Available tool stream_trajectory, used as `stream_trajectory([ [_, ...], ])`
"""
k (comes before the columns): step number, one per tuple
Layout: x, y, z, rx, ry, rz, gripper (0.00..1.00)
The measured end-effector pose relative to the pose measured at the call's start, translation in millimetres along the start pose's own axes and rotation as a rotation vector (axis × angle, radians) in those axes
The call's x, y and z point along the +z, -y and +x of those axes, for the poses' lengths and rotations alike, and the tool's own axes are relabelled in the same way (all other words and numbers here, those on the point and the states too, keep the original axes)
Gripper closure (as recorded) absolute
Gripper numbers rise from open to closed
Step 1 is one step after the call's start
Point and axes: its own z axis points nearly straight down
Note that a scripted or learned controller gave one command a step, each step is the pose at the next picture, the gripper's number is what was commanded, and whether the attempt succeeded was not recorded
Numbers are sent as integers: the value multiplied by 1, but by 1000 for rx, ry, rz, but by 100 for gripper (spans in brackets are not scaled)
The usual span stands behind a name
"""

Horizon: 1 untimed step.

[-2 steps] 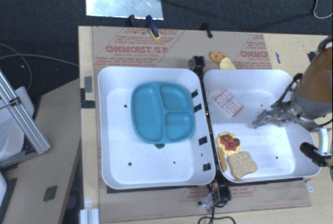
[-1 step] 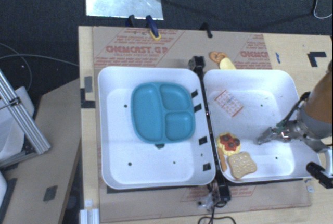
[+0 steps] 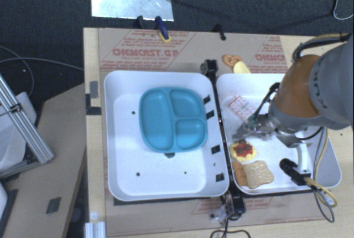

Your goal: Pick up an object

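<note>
With the toast slice [image 3: 258, 174] at the right bin's [image 3: 332, 173] near edge and the pizza-like piece [image 3: 244, 150] just behind, our gripper [image 3: 250, 125] seems pressed together on nothing, so we risk scattering these 2.

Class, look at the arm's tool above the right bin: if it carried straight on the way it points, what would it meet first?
Probably the small pizza toy just ahead of the tool, low in the right bin; depth is hard to judge from this one view.

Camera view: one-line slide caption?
KUKA arm's gripper hovers above toy pizza and bread slice in right bin; blue divided plate in left.
</note>
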Motion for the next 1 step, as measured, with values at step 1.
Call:
stream_trajectory([
  [1,-12,0,-7,9,3,-5,100],
])
